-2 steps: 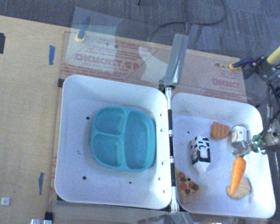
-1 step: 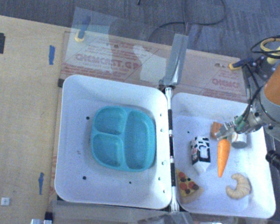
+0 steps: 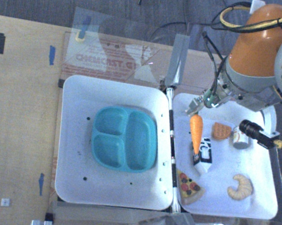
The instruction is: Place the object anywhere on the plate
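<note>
A blue divided plate (image 3: 125,139) lies in the middle of the left bin (image 3: 79,99). An orange carrot (image 3: 195,132) lies lengthwise near the left wall of the right bin (image 3: 263,176), its thick end towards the back. My gripper (image 3: 201,104) hangs from the orange-banded wrist over the back left corner of the right bin, just behind the carrot's thick end. Nothing can be made out held in it.
The right bin also holds a pizza slice (image 3: 189,187) at the front left, a croissant (image 3: 240,187), a reddish-brown piece (image 3: 221,131), a small grey piece (image 3: 240,140) and a black-and-white item (image 3: 204,155) at the carrot's tip. A metal divider (image 3: 171,140) separates the bins.
</note>
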You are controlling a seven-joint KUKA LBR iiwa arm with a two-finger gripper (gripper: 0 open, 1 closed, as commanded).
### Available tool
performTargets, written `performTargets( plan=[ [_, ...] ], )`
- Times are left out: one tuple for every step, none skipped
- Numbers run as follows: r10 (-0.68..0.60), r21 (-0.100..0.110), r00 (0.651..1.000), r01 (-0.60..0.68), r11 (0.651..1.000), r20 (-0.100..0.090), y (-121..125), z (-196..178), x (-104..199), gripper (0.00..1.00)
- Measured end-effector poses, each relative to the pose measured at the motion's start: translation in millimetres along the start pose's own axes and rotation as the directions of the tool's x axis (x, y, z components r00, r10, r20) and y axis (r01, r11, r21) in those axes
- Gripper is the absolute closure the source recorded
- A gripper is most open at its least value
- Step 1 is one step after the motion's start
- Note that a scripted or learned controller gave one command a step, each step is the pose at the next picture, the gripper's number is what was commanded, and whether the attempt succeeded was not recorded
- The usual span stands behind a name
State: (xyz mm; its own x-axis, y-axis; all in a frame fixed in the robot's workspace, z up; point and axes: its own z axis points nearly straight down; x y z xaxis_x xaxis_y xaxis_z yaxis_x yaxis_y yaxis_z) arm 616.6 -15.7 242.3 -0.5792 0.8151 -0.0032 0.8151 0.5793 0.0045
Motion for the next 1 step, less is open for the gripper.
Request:
performTargets(
  plan=[
    [-0.149, 0.0, 0.989, 0.149, 0.989, 0.0, 41.4, 12.3, 42.4, 1.0]
  ],
)
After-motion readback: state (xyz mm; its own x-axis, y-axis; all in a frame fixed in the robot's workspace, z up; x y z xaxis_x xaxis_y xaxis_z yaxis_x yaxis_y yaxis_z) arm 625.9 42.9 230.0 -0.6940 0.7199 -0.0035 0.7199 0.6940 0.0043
